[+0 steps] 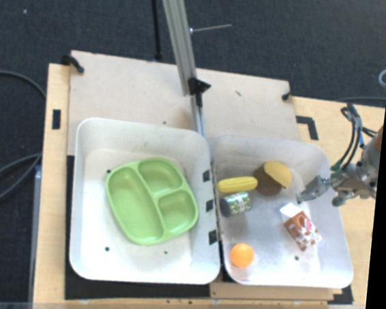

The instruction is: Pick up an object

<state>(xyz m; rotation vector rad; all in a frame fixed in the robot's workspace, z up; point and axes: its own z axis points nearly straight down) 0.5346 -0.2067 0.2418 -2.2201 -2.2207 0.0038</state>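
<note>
White bins sit side by side. The left bin [77,241] carries a green divided plate [152,199]. The right bin [332,264] holds a yellow corn cob [237,184], a small green can [236,204], a brown-and-yellow round object [273,177], an orange ball [241,255] and a red-and-white packet [301,227].

The gripper [327,190] hovers over the right bin's far right side — its fingers appear spread, grasping nothing. The packet lies nearest, just beside it.

Recommendation: centre over the packet, align the fingers across its narrow width, descend squarely — a flat item near the wall may slip.
</note>
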